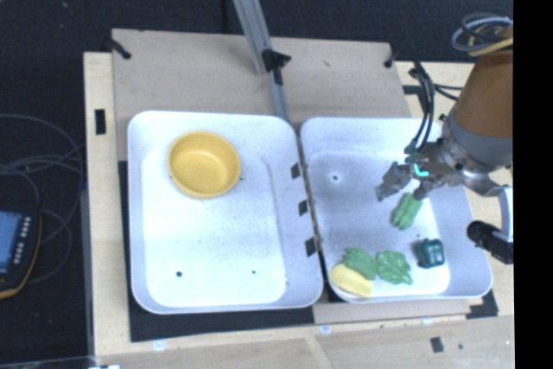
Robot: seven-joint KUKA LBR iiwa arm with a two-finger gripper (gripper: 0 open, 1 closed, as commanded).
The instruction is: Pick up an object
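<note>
My gripper (pixel 406 186) hovers over the right bin (pixel 346 151), toward its right side, with its two dark fingers spread apart and open. Just below the fingertips lies a light green elongated object (pixel 403 212) on the bin floor; its upper end sits near the gap between the fingers, and nothing is clamped. At the bin's front edge lie two green leafy pieces (pixel 359 262) (pixel 394 267) and a yellow piece (pixel 349 279). A small dark teal object (pixel 429 252) sits to their right.
A yellow bowl (pixel 205 164) stands in the back left of the left bin (pixel 216 264). A grey metal pole (pixel 246 0) slants down from the top to the divider between the bins. Cables (pixel 423 112) hang by the arm's wrist.
</note>
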